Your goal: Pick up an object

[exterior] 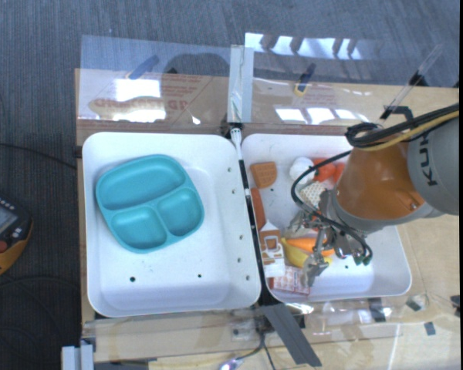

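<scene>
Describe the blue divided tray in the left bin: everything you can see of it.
The turquoise three-compartment plastic tray lies flat on the floor of the left white bin, toward its upper left. It has rounded corners and a raised rim, with one long compartment along its upper-left side and two smaller ones below. It looks smooth and matte, sits rotated against the bin walls, and appears to hold nothing. It touches only the bin floor; the gripper is over in the right bin.

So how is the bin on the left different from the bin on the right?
The left bin holds one big blue tray with three sections; the right bin holds a jumble of small things in orange, yellow and white. The gripper is down in the right bin, not the left bin. Both are shallow and white.
</scene>
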`<move>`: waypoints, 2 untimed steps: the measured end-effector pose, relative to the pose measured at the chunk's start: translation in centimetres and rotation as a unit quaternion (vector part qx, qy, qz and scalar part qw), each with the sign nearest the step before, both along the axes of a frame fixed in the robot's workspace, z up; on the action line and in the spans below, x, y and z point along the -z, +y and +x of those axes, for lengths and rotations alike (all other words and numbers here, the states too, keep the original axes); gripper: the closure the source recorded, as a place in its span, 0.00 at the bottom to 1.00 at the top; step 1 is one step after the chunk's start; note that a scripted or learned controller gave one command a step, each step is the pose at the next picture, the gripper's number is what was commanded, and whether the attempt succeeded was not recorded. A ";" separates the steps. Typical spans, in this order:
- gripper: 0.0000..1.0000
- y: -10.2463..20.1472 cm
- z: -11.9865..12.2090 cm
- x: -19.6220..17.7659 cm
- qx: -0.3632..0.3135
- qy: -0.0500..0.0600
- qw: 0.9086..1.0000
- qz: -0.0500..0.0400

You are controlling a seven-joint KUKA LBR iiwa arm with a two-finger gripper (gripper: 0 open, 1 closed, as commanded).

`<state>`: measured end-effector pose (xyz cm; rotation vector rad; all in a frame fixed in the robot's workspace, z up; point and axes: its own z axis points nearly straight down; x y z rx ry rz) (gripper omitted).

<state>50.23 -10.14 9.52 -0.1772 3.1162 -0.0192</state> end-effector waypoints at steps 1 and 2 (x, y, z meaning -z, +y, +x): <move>0.00 -0.6 -0.4 0.0 0.037 -0.004 0.999 0.003; 0.00 -0.1 0.0 0.1 0.108 0.001 0.994 0.002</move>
